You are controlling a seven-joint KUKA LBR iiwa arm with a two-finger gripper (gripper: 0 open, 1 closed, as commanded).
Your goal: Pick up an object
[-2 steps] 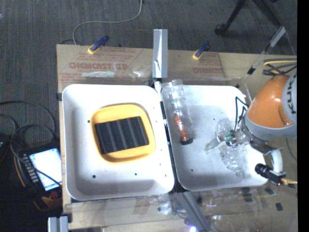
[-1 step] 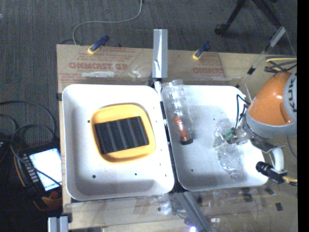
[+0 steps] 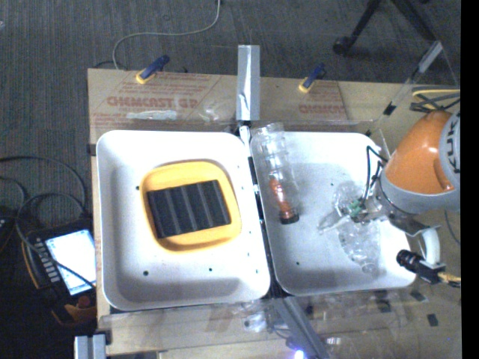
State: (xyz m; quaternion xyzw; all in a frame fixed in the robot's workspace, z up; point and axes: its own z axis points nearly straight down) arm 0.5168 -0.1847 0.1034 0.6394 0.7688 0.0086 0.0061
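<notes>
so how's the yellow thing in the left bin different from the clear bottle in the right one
The yellow tray is opaque, flat and broad, with dark ribbed inset; the clear bottle is see-through, long and narrow. The tray sits mid left bin; the bottle lies along the right bin's left wall. Both lie apart from the gripper.

Robotics lab: clamped bench [image 3: 112, 103], white bins [image 3: 108, 200]

Two white bins [image 3: 112, 163] sit on a tan counter [image 3: 172, 99] printed with faded red lettering, the nine-o'clock bin holding a yellow tray [image 3: 157, 182] with a black ribbed centre, the three-o'clock one a clear bottle [image 3: 273, 163] with an orange-brown band.
</notes>
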